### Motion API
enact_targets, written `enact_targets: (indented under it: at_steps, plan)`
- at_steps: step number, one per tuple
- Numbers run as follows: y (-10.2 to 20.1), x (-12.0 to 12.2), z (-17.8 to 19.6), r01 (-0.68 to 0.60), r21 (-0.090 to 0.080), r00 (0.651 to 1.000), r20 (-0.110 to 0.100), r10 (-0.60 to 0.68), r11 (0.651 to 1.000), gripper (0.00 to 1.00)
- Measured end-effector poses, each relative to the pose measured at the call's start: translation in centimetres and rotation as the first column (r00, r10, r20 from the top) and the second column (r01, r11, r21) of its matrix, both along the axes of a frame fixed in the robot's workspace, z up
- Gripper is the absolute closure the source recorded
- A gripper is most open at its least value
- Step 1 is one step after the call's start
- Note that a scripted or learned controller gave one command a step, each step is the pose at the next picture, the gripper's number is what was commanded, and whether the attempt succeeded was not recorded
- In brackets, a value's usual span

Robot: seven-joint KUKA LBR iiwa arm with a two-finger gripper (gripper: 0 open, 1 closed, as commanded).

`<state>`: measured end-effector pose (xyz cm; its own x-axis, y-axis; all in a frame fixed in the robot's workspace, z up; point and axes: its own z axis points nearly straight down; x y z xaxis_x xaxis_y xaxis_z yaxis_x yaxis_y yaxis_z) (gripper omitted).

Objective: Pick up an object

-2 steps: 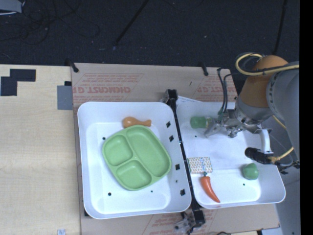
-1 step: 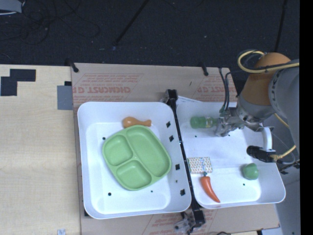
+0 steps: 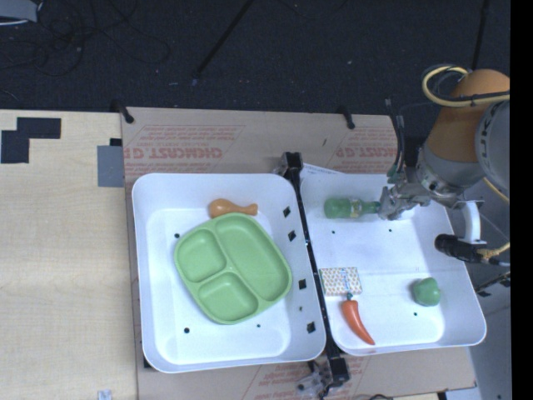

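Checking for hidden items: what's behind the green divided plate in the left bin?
An orange drumstick-shaped toy pokes out behind the green divided plate; its lower edge is covered by the plate's rim.

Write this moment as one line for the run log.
tool: right bin, at green object | lifted: nothing | carrot, green ball: untouched

Divided plate (image 3: 232,268): light green. Drumstick toy (image 3: 231,208): orange. Carrot (image 3: 356,319): orange-red. Small card (image 3: 340,281): checked green and red on white. Round object (image 3: 426,292): green. Elongated object (image 3: 348,208): green. Bins (image 3: 156,307): white.
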<state>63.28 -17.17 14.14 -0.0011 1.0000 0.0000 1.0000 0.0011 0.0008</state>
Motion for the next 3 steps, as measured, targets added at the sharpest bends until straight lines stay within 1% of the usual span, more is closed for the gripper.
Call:
enact_targets:
  at_steps: [1, 2, 3]
  plan:
    - [0.2, 0.6, 6.2, -0.001, -0.001, 1.0, 0.004, 0.001, 1.0, 1.0]
    - [-0.3, 0.6, 10.6, -0.003, -0.001, 1.0, 0.002, 0.003, 1.0, 1.0]
    - [5.3, -0.9, 9.6, -0.003, 0.002, 1.0, -0.005, 0.003, 1.0, 1.0]
